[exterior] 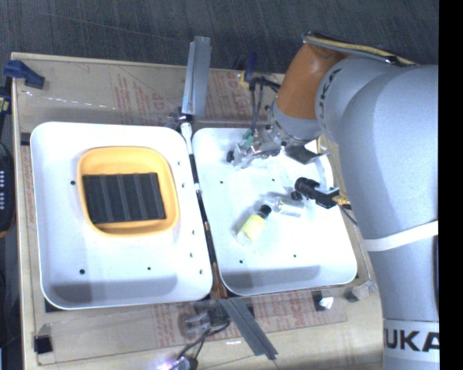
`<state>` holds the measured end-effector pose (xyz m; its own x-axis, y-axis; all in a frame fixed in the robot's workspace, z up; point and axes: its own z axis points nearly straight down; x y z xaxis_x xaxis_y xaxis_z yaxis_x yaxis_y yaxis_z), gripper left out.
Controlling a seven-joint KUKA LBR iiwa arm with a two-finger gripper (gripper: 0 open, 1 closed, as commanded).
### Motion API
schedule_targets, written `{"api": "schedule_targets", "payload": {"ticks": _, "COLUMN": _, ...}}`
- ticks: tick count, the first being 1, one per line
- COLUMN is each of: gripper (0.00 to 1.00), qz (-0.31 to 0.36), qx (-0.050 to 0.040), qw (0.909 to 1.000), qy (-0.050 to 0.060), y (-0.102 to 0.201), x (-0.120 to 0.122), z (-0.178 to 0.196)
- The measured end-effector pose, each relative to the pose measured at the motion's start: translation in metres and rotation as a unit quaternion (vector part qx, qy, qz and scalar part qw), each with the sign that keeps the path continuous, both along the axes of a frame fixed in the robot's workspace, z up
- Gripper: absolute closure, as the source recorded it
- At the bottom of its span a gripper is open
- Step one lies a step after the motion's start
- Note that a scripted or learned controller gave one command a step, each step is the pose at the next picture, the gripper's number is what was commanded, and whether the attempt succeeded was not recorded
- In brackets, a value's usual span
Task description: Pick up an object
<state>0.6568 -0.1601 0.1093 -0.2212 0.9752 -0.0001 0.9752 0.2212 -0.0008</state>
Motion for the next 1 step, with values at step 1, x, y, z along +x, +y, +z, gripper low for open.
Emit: {"api": "schedule_targets", "payload": {"ticks": 1, "gripper": 1.00, "qz": 0.003, "qx": 0.0009, "qw": 1.0000, "qy": 0.001, "y": -0.0506, "x": -0.0750, "z": -0.0077}}
